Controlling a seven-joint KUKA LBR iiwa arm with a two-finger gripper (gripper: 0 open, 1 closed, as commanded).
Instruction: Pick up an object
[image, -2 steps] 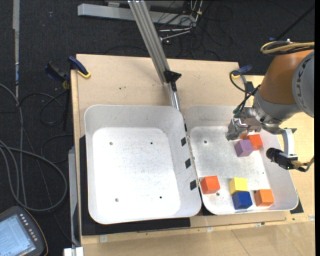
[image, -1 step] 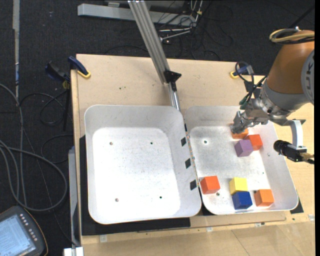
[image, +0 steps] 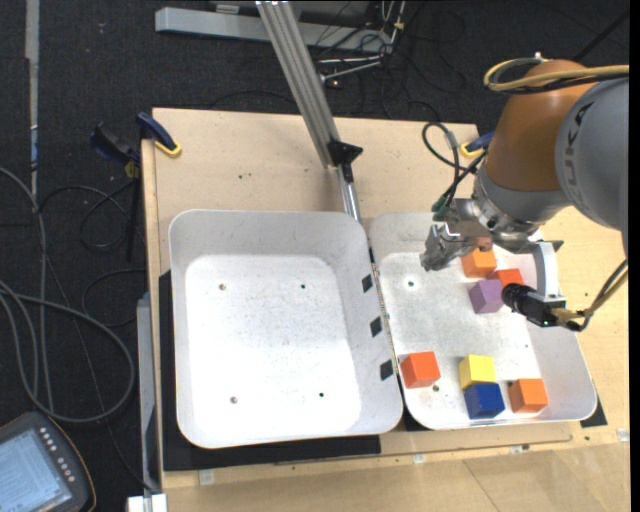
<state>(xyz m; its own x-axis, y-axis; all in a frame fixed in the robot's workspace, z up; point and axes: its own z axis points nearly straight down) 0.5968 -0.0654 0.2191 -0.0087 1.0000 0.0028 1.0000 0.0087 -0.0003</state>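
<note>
floor: dark carpet (image: 80, 90) with loose black cables (image: 60, 300) all over | bench: pale wood top (image: 250, 160) | clamp (image: 125, 140) with blue-yellow handles on its left corner | metal pole (image: 300, 80) slanting across | screen (image: 35, 470) bottom left | light: pretty even

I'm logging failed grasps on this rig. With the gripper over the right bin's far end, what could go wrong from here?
1. The gripper hangs over bare floor beside the orange block, so closing there may catch nothing.
2. That block sits close to the purple block and another orange one; a descent might push them instead.
3. The arm hides part of the cluster.
</note>
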